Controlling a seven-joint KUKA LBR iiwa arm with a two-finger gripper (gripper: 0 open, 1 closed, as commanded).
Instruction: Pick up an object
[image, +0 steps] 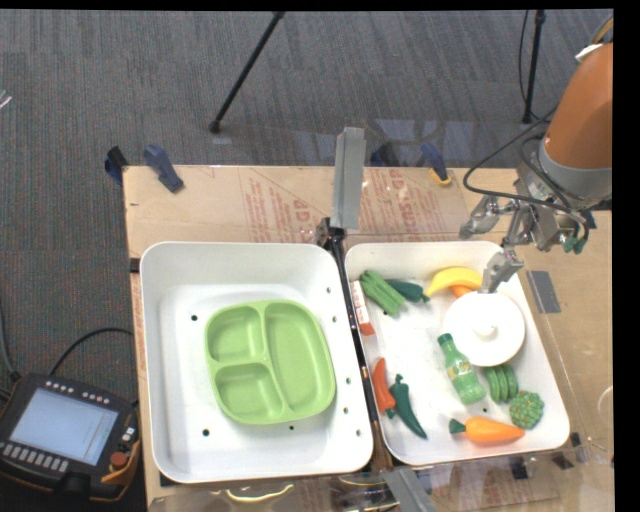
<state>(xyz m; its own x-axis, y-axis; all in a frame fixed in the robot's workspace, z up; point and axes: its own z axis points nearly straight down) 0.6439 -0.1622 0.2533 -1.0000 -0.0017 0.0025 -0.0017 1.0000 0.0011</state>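
Finds the gripper (500, 268) low over the right bin (556, 395), toward its 1 o'clock corner, just off the 12 o'clock edge of a round white dish (484, 328). Cannot tell whether the claw stands apart or together; sees nothing clamped in it. Judges the pick as not yet made.

Counts plenty to choose from in that bin:
- a banana (452, 278) at 9 o'clock from the gripper, the nearest loose thing, touching the dish's rim
- green pods (382, 292) further out the same way
- a green bottle (460, 368) lying at the dish's 7 o'clock, touching or nearly so
- cucumber slices (502, 382) and broccoli (527, 408) at the dish's 5 o'clock
- a carrot (490, 430) at the bin's 6 o'clock edge
- a red chilli (383, 385) and a dark green pepper (408, 408) side by side near the 8 o'clock wall

Reads the low, tilted pose as an approach to the dish's far edge or the banana; cannot say which. Expects trouble from the dish: flat, smooth, little to pinch. Rates the banana or bottle as easier, being narrow enough to close on.

Notes the left bin (160, 300) at 9 o'clock, with only a green divided plate (270, 360) lying flat at its middle, well apart from the arm.
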